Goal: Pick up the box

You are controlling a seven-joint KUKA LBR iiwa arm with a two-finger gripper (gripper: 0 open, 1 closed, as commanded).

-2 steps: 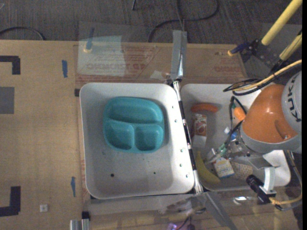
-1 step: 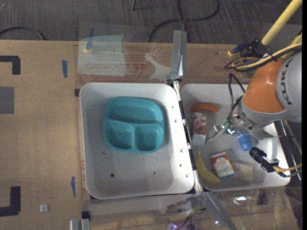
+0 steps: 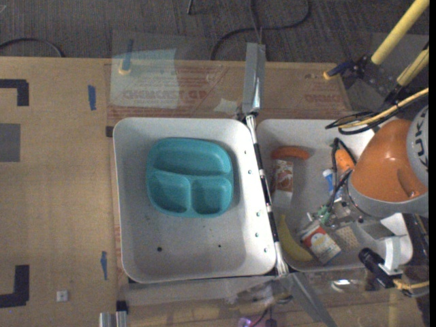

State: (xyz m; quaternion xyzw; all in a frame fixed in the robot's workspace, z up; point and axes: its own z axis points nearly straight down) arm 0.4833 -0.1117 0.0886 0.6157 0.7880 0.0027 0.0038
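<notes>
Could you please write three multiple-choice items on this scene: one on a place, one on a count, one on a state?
1. Where does the teal tray lie?
A. left bin
B. right bin
C. on the cardboard

2. How many compartments does the tray have?
A. one
B. three
C. five

3. How does the banana lie?
A. flat, beside the box
B. upright on the tray
C. on the floor

Answers:
1 A: it lies in the left bin.
2 B: one long compartment above two small ones.
3 A: it lies flat in the right bin near the divider.
</notes>
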